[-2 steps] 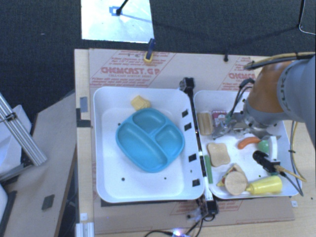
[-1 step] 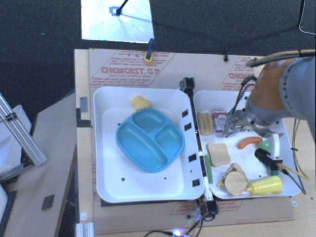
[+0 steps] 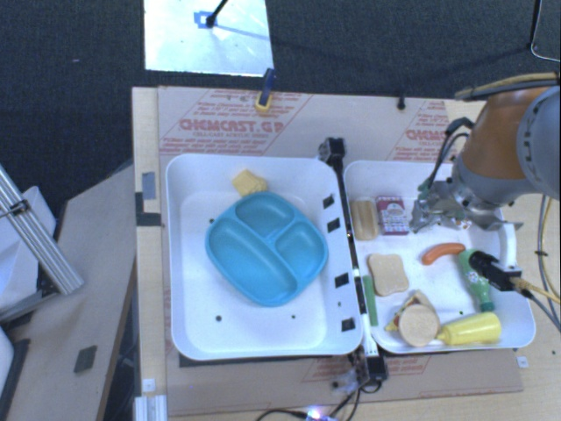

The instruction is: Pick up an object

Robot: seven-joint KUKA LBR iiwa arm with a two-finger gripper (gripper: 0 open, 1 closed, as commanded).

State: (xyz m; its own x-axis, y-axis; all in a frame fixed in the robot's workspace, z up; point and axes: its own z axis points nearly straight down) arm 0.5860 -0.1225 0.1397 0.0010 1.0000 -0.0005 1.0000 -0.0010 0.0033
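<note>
A: Where is the gripper (image 3: 427, 210) sitting, and what are its fingers doing?

B: It is hanging over the right bin (image 3: 526, 327), near that bin's upper middle. The metal finger assembly is pointing down and to the left. Whether the fingers are apart or together cannot be told from this slanted angle, and nothing is showing between them.

A: What is lying closest to it?

B: A small red-and-white carton (image 3: 392, 215), boxy and printed, is lying just beside the gripper on its left. Next to that, a pale tan rectangular wafer (image 3: 363, 219) is resting against the bin's left wall. Just below the gripper, a smooth orange sausage (image 3: 443, 253), curved and glossy, is lying apart from it.

A: And further out in that bin?

B: A slice of toast (image 3: 387, 273) with a darker crust is sitting near the middle. A green bottle (image 3: 478, 281) with a black cap is lying on its side at the right. Along the lower edge, a round bun (image 3: 417, 324) is resting beside a yellow squeeze bottle (image 3: 471, 329), which is also lying down.

A: What is occupying the left bin (image 3: 188, 323)?

B: A blue plastic divided plate (image 3: 266, 247), rounded square in shape with three compartments, is lying flat. A small yellow chunk (image 3: 249, 181) is sitting just above it. The grey arm with its orange band (image 3: 495, 139) is entering from the right.
</note>
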